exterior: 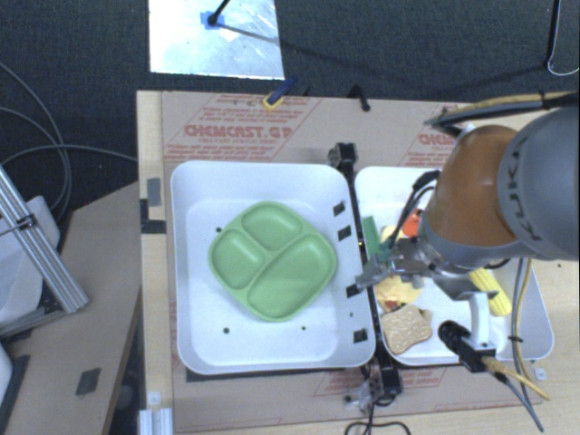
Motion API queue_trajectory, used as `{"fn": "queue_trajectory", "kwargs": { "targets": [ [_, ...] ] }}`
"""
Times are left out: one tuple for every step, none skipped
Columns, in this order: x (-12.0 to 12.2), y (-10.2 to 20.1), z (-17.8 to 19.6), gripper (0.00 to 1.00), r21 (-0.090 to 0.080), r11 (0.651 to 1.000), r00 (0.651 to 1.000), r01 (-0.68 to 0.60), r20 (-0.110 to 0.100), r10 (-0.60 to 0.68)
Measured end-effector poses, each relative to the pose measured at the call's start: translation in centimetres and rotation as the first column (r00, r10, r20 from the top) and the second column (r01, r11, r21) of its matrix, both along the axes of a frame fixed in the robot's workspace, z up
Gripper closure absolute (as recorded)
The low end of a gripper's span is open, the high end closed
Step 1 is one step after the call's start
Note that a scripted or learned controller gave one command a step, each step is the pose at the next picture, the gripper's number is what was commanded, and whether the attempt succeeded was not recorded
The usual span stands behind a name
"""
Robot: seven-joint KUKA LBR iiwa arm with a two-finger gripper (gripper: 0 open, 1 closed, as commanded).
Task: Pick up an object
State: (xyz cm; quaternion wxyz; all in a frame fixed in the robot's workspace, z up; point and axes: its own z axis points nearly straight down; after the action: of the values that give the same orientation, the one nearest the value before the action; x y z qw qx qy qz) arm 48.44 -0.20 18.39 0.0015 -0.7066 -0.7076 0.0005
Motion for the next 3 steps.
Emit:
{"fn": "queue_trajectory", "kwargs": {
  "targets": [
    [0.4, 0.0, 1.1, 1.00, 0.000, 1.000, 1.000, -0.003, 0.007, 0.003],
    [0.4, 5.6, 14.4, 1.00, 0.002, 1.000, 1.000, -0.011, 0.018, 0.010],
    [0.4, 5.2, 14.8, 1.00, -0.001, 1.000, 1.000, -0.008, 0.009, 0.008]
  ]
}}
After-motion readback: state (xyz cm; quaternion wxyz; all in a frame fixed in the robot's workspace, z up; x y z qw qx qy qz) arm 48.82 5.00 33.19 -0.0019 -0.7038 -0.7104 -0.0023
